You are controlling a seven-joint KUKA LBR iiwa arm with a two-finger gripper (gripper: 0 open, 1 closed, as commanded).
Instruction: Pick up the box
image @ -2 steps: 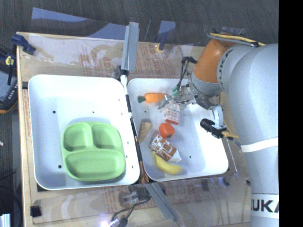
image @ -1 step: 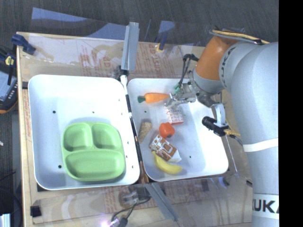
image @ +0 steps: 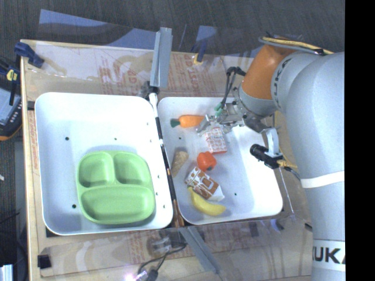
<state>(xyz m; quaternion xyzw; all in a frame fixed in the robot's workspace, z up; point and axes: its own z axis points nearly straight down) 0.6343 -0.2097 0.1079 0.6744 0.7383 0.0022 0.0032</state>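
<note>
In the left half of the frame the left bin (image: 53,122) holds a green divided tray (image: 115,187) toward its lower edge. Right of centre, the right bin (image: 258,183) carries a brownish oblong item (image: 179,162) by its left wall, an orange carrot (image: 190,121) near its upper edge, a small red-and-white box (image: 216,140) just below and right of the carrot, a red tomato-like piece (image: 206,160) under that, a brown-and-white carton (image: 203,184), and a yellow banana (image: 208,206) lowest of all. The box looks like light printed card: stiff across its faces but easy to crush, and probably slick, so a hold across its two narrow sides seems safest. The gripper (image: 218,122) sits at the box's upper edge, beneath the orange-banded wrist; whether it is released or clenched I cannot tell, since the wrist and cabling blur that spot. The box's print is too small to read, and its upper edge is partly covered.
</note>
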